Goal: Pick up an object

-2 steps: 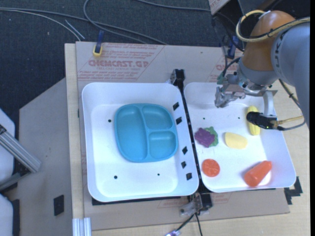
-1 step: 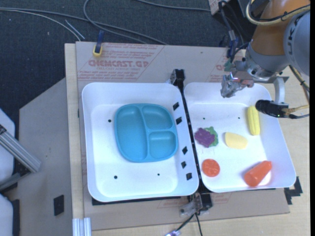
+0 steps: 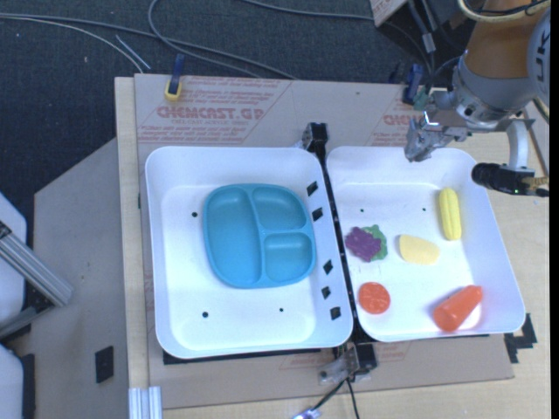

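Observation:
The right bin (image 3: 489,234) holds a yellow corn cob (image 3: 449,213), a pale yellow lemon-like piece (image 3: 418,250), a purple bunch of grapes (image 3: 366,243), a round red-orange tomato slice (image 3: 375,298) and an orange carrot-like piece (image 3: 457,307). My gripper (image 3: 419,149) hangs above the far edge of the right bin, behind and to the left of the corn cob. Nothing shows between its fingers, and none of the toys touches it.
The left bin (image 3: 170,234) bears a blue divided plate (image 3: 259,233). A black divider with clips (image 3: 323,225) runs between the bins. Cardboard sheeting (image 3: 227,112) lies behind the bins, with cables on the dark floor beyond.

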You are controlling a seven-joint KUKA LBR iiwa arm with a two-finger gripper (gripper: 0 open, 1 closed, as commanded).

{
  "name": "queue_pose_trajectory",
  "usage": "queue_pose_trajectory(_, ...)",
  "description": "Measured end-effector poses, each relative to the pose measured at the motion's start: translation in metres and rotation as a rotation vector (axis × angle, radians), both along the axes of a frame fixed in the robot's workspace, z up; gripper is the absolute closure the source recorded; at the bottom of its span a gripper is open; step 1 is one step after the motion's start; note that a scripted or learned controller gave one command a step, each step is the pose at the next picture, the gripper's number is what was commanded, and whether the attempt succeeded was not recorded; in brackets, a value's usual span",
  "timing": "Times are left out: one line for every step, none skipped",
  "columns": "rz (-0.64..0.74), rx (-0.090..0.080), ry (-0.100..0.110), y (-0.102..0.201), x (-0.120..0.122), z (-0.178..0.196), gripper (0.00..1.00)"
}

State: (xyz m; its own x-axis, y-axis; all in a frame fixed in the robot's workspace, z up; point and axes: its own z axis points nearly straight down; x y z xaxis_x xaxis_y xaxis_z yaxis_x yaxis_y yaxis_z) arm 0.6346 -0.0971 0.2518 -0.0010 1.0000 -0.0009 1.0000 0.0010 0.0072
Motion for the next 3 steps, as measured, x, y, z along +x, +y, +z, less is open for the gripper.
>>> queue_pose_trajectory(0.003, 0.004, 0.011, 0.048, -0.028, -0.013, 1.00)
queue_pose_trajectory(0.004, 0.004, 0.012, 0.101, -0.057, -0.023, 1.00)
queue_pose_trajectory(0.004, 0.004, 0.011, 0.142, -0.083, -0.019, 1.00)
